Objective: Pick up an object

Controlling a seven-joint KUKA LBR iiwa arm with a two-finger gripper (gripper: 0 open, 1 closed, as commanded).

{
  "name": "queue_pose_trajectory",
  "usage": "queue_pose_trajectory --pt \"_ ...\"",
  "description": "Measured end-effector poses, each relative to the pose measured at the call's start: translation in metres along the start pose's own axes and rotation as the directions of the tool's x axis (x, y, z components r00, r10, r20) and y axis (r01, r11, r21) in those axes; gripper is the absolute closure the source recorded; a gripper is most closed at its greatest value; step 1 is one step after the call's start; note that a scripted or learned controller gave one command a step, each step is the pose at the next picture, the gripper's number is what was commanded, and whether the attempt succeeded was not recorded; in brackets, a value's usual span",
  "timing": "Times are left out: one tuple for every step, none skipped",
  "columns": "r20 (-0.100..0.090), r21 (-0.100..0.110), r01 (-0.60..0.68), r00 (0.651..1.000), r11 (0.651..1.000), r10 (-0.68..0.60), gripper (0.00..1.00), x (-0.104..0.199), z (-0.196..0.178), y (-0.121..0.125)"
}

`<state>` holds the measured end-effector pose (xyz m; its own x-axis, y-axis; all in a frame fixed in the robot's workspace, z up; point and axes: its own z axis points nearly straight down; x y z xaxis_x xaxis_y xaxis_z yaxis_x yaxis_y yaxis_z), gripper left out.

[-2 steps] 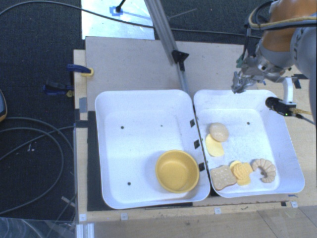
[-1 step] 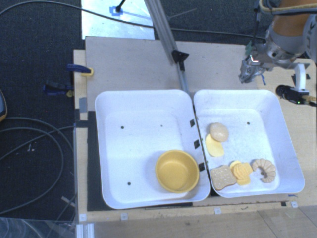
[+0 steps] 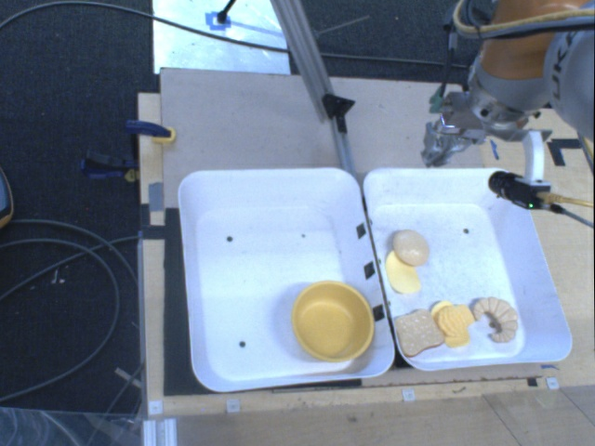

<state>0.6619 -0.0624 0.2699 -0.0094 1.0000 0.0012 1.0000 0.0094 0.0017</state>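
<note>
Counter (image 3: 251,119) holds 2 white bins. End effector (image 3: 444,147) above right bin (image 3: 521,249) rear rim, grip state unclear. Bread roll (image 3: 410,247) mid-bin: likely light, stiff plastic, slippery; pinch across widest part.

No legible text, labels or numbers anywhere.

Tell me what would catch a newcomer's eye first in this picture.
Probably the yellow bowl, alone near the front of the left bin. Next, the cluster of food pieces in the right bin: a pale round bun, a toast slice and a curled shrimp. The arm's claw hangs above that bin's far edge.
</note>
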Motion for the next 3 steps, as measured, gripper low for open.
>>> queue_pose_trajectory --pt "0.0 0.002 0.0 1.0 1.0 0.0 1.0 0.049 0.017 -0.021" --pt "0.0 0.003 0.001 1.0 1.0 -0.001 1.0 0.102 0.034 -0.035" --pt "-0.001 0.001 0.002 1.0 1.0 -0.002 1.0 0.154 0.025 -0.051"
